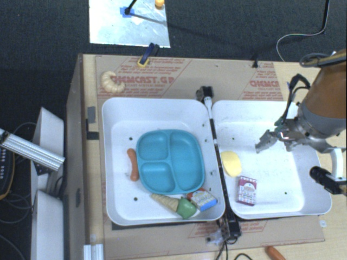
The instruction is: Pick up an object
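Left of the pincer (269, 140) — fingers spread, nothing between — yellow object (231, 163), well apart.

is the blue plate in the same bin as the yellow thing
No, the blue plate lies in the left bin, while the yellow thing lies in the right bin.

Overhead, slanted, seemingly mid-range view.

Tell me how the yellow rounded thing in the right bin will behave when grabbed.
The yellow rounded thing looks smooth and domed, so the gripper may slip off it. It lies flat, so rolling seems unlikely. It is small, probably light, and might slide toward the divider if nudged.
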Robot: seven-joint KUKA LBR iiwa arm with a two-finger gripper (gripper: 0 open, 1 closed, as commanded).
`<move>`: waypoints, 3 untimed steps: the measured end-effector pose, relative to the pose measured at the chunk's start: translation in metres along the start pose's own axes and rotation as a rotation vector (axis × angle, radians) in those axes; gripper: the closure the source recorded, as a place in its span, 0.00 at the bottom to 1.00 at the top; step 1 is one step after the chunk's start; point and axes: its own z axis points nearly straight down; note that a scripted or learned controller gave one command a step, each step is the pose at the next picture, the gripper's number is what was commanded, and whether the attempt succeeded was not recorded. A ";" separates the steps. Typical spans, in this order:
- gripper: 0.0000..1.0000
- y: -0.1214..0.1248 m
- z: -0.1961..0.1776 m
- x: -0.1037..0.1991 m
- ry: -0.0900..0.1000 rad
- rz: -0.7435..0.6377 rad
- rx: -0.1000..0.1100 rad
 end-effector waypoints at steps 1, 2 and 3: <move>0.00 -0.007 0.122 0.030 0.001 0.001 0.004; 0.00 0.119 0.128 0.013 -0.001 -0.001 -0.001; 0.00 0.089 0.128 0.028 0.000 0.002 0.000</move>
